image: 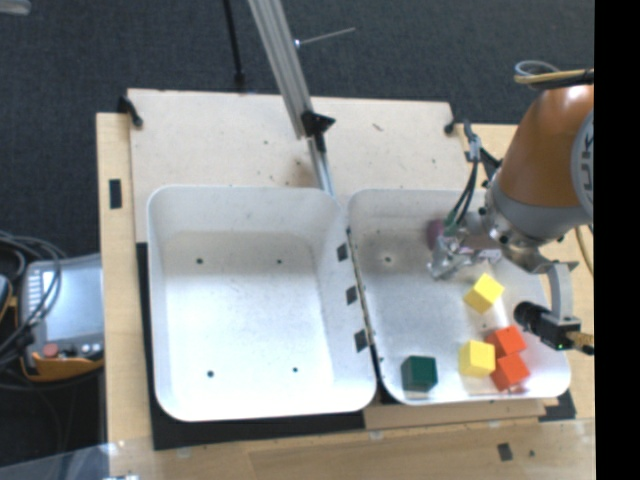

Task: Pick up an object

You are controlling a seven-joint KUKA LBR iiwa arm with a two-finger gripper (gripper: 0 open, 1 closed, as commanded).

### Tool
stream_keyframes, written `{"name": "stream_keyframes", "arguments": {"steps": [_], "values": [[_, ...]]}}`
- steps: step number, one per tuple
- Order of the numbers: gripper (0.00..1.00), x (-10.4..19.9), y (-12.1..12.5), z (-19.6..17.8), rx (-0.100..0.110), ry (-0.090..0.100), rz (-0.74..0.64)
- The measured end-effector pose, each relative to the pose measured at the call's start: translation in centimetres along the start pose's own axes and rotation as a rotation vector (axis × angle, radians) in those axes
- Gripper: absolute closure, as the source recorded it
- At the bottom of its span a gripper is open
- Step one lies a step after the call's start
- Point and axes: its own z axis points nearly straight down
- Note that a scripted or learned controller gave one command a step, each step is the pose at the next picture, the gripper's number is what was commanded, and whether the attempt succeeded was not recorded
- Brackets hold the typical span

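My gripper [447,258] hangs over the upper middle of the right bin [400,288], below the grey wrist and orange band. A small purplish object [436,232] shows just above its metal fingers, partly hidden by them. A yellow block [485,294] lies just right of and below the gripper. Toward the bin's front lie a second yellow block [477,358], two orange-red blocks [510,356] beside it, and a dark green block [419,372] at the front left.
The left bin [250,298] sits beside the right one, sharing a middle rim. A slanted aluminium post [290,78] rises behind the bins. A black fixture [545,326] juts in at the right bin's right edge.
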Motion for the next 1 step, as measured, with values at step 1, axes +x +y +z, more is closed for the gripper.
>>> {"name": "stream_keyframes", "arguments": {"steps": [1], "values": [[1.00,5.15,2.46,-1.00,-0.003,0.001,-0.002]]}}
